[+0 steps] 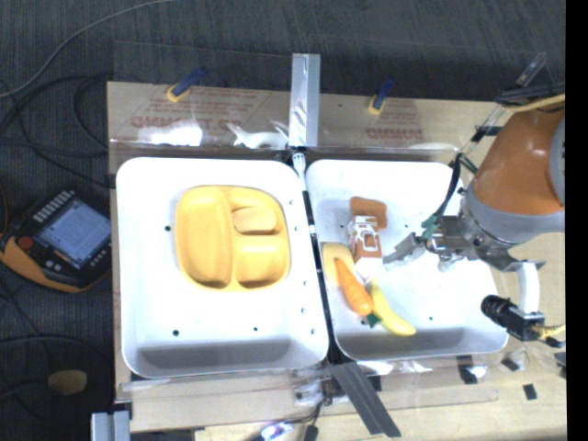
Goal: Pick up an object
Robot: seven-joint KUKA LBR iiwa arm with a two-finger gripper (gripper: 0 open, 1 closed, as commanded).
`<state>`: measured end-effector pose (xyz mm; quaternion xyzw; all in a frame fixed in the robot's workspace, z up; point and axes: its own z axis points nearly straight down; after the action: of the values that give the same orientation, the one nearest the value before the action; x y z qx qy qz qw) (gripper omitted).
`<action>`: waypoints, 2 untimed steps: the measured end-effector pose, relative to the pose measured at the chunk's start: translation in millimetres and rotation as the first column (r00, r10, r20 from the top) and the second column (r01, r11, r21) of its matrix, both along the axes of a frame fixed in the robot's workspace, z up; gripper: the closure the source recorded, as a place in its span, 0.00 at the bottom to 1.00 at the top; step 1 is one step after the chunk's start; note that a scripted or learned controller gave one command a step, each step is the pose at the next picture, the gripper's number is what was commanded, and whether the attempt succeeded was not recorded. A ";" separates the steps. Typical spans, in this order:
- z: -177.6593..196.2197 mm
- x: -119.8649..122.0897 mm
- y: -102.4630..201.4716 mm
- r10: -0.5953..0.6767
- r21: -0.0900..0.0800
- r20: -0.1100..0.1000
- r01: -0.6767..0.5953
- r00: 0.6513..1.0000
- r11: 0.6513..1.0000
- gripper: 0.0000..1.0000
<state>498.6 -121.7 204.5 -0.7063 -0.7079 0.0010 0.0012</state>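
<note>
In the right bin [432, 331] lie a brown block [368, 209], an orange carrot [354, 288] and a yellow banana [390, 320] that curves under the carrot. The arm reaches in from the right, and my gripper [367, 239] is low over the near end of the brown block, just above the carrot and the banana's upper end. Its tip overlaps the block's edge, and I see nothing lifted off the bin floor.
The left bin [147, 329] holds a yellow divided plate [231, 235]. A ridge between the bins runs down the middle [314, 265]. A handheld control unit [64, 237] lies on the floor to the left of the bench.
</note>
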 end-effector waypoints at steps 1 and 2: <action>-115.5 27.6 12.9 0.231 -0.004 0.012 -0.231 0.973 0.973 0.00; -112.4 -11.3 3.5 0.330 -0.008 0.013 -0.330 0.944 0.944 0.00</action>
<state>487.2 -118.2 92.1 -0.5779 -0.8161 -0.0017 -0.0062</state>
